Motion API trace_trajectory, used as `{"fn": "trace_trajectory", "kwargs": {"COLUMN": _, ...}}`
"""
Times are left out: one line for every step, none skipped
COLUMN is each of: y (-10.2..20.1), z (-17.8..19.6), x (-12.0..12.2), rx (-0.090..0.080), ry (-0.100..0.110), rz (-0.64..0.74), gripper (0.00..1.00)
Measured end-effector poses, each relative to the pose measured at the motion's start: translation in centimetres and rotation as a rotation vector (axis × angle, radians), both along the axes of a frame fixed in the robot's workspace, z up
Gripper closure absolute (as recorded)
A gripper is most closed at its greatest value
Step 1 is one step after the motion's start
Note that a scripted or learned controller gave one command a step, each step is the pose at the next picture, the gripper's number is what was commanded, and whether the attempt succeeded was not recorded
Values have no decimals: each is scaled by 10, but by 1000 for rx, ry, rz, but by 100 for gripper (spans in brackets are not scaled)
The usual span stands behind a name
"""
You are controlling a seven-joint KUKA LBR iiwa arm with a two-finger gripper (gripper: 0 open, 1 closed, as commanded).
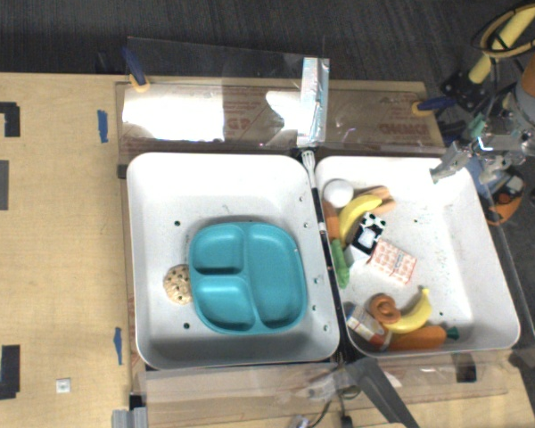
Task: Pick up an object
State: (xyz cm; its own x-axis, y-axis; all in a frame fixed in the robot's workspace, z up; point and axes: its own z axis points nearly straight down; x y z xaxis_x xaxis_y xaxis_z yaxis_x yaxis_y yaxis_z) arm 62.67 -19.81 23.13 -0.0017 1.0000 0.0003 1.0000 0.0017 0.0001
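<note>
The arm's hand (481, 145) sits at the upper right, over the far right corner of the right-hand shallow white bin (481, 266), among cables and grey housing; whether it is spread or pressed together I cannot tell, since that part is small and cluttered; nothing can be seen pinched in it.

The things to pick from lie mostly in the right bin, crowded against its left wall, probably because they slid or were dropped there: a white ball (338, 191) at the top, a yellow toy banana (357, 212) just beside it, a small black-and-white block (368, 232) touching the banana, a green stick-shaped piece (341, 264) along the wall, and a flat card with a red pattern (392, 261) lying a little apart toward the middle. Near the front edge a second yellow banana (412, 315) rests on an orange carrot-like piece (421, 334), with a brown curled item (383, 309) beside them.

The left-hand white bin (152, 194) holds a teal plastic tray with three compartments (247, 276), and a round speckled cookie (177, 283) touching the tray's left edge.

Judging by this, no grasp has begun; the patterned card, standing clear of its neighbours, looks the easiest to reach, though its flatness may defeat a pinch; the piled items risk a slip.
</note>
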Motion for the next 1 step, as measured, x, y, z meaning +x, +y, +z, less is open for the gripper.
{"fn": "trace_trajectory", "kwargs": {"y": -4, "z": -139, "x": -26, "rx": 1, "ry": -2, "rz": 120, "gripper": 0}}
